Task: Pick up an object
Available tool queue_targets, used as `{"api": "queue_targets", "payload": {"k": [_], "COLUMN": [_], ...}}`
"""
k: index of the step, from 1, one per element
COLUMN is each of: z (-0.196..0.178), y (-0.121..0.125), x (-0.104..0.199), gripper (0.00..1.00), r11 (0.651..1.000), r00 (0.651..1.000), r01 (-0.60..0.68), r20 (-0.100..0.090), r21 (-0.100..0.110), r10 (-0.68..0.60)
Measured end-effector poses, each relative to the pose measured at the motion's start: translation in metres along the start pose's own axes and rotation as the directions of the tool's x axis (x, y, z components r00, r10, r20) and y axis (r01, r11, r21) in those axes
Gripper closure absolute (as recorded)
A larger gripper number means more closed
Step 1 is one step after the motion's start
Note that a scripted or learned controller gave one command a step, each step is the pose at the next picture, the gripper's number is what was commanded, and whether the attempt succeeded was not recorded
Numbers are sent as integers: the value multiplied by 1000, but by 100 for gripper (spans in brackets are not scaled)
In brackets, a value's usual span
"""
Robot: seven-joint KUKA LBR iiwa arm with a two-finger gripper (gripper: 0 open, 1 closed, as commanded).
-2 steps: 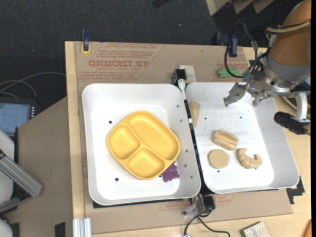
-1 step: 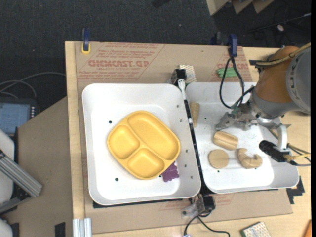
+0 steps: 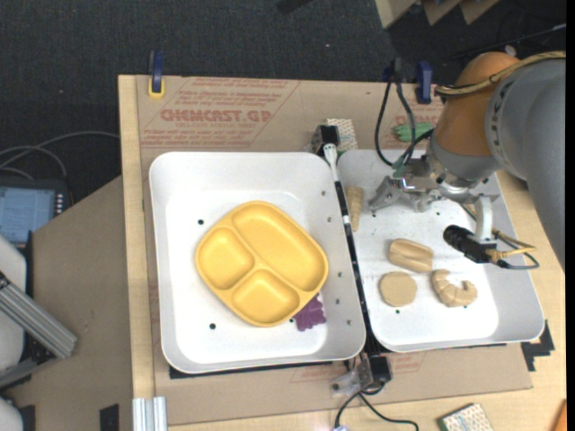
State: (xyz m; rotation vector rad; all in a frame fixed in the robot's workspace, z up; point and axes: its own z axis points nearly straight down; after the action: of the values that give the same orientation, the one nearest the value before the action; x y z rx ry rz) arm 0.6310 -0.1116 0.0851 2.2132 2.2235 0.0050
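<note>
Two shallow white bins sit side by side on a brown bench top [image 3: 225, 115] printed with red lettering.

Seen from the overhead camera, the bin on the view's left [image 3: 180, 196] holds a yellow three-compartment plastic plate [image 3: 260, 260]. The plate lies flat near the bin's middle and is turned at an angle to the walls. A small purple piece [image 3: 311, 314] lies at the plate's lower right edge, touching it or very nearly so.

The bin on the view's right [image 3: 508, 308] holds four tan things. A tan oblong bread-like piece [image 3: 411, 255] lies near the bin's middle. Just below it in the view, with a thin gap between them, is a tan round flat disc [image 3: 397, 289]. Beside the disc, toward the right, lies a tan curled croissant-shaped piece [image 3: 454, 289]. A small pale tan stub [image 3: 354, 207] rests against this bin's left wall, higher in the view than the other three.

The grey arm [image 3: 530, 115], with its orange band, reaches in from the upper right. Its gripper [image 3: 409, 194] hangs over the upper part of the right-hand bin. The wrist above covers much of it, so I cannot tell whether it is open or closed.

All four tan things lie on the bin floor, apart from the gripper. The oblong bread-like piece is nearest, just below the gripper in the view. The stub lies near it on the left side. The disc and the croissant-shaped piece lie farther down. The plate and the purple piece are in the other bin, well apart from the gripper.
</note>
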Motion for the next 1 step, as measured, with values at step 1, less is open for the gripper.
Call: {"api": "queue_targets", "payload": {"k": [1], "z": [1], "y": [-72], "x": [11], "gripper": [0], "r11": [1000], "r00": [1000], "r01": [-7], "r20": [-3], "r21": [13], "r10": [7]}}
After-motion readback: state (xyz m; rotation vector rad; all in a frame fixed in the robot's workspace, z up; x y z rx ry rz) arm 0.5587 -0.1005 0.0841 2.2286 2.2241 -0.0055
